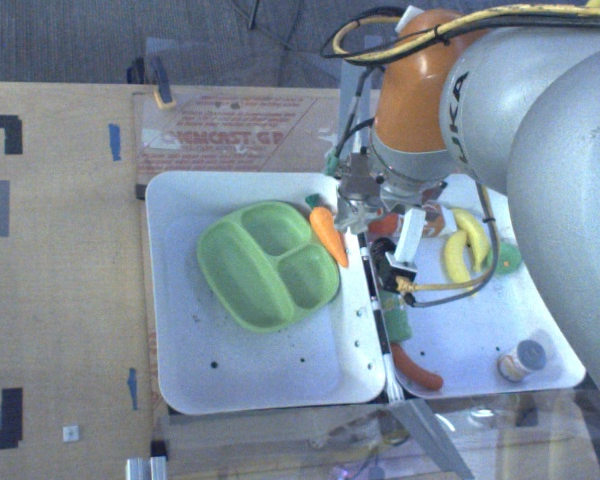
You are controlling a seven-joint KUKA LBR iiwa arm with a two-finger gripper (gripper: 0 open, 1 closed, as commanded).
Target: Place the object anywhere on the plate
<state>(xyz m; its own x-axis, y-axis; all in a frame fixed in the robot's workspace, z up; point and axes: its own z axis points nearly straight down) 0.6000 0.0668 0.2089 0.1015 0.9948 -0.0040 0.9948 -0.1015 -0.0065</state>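
- The tool [352, 218] hangs over the inner edge of the left bin [180, 268], close to the divide between the two bins. The arm's wrist is above it and hides its working end.
- Tool state: cannot tell. The view from above does not show whether it is parted or closed.
- The carrot [329, 236] lies tilted at the right rim of the green plate [265, 268], its leafy end up toward the tool. It touches or overlaps the rim; whether it rests on the plate or on the bin floor beside it cannot be told.
- No grip on the carrot is confirmed. It sits just beside the tool, which fits either a carry or a release, in my judgement.
- The plate stands in the middle of the left bin, compartments up and unoccupied, so any landing spot would serve.
- The right bin [540, 338] carries a banana [462, 248], a sausage [418, 370] and a small jar [523, 360], well apart from the plate.
- Risk noted: a carrot set on the rim may roll off.
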